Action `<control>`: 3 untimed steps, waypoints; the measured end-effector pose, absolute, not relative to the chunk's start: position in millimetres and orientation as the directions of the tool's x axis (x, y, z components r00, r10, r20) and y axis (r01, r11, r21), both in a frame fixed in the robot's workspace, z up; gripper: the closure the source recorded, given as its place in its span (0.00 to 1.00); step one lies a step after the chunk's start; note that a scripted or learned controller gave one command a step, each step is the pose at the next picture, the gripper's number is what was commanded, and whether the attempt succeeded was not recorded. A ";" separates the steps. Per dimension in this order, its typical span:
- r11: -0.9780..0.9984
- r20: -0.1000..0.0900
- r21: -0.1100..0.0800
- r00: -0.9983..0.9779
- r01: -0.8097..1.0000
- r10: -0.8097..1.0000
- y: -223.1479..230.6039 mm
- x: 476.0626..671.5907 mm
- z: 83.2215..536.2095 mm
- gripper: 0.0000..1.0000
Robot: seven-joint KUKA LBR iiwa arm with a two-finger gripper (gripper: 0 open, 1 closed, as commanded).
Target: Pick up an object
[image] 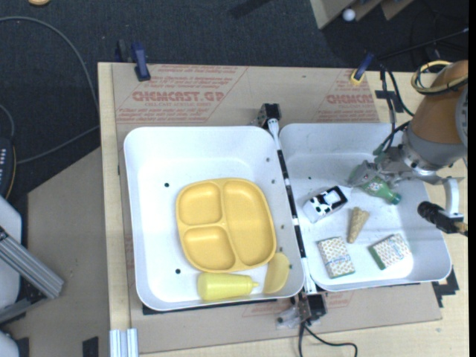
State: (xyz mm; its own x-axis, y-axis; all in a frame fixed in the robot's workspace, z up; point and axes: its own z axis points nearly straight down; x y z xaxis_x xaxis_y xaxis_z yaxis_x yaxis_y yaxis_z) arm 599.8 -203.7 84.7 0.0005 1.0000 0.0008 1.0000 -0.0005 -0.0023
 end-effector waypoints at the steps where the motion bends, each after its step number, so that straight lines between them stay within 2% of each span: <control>1: 0.000 0.001 -0.001 0.000 1.000 1.000 -152.4 530.5 84.1 0.00; 2: -0.001 0.000 0.001 0.001 1.000 1.000 -152.7 531.0 94.2 1.00; 3: 0.002 0.002 0.001 -0.002 1.000 1.000 -33.8 591.8 185.2 1.00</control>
